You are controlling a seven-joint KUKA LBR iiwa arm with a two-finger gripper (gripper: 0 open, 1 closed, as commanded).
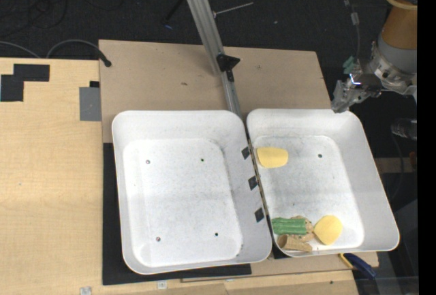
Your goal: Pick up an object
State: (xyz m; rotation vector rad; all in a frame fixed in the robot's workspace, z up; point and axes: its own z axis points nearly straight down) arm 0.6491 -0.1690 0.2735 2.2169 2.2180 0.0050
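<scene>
Your tool (343, 97) hangs just beyond the right bin's (371, 171) far corner, its grip state impossible to tell, while a yellow object (272, 157) lies inside that bin.

From my screen, both bins look like smooth white plastic with a faint speckle; the left bin (180, 191) has a soft sheen along its rim, as does the right bin (354, 171). The counter (48, 171) reads as pale wood-grain laminate, matt, beside a plainer brown board (170, 79) like fibreboard. The slanted rail (204, 24) is ribbed, brushed aluminium extrusion. I see a matt yellow lump (272, 157), a second yellow piece (328, 229), and a green ridged item (289, 225), all dull like soft plastic or foam.
</scene>
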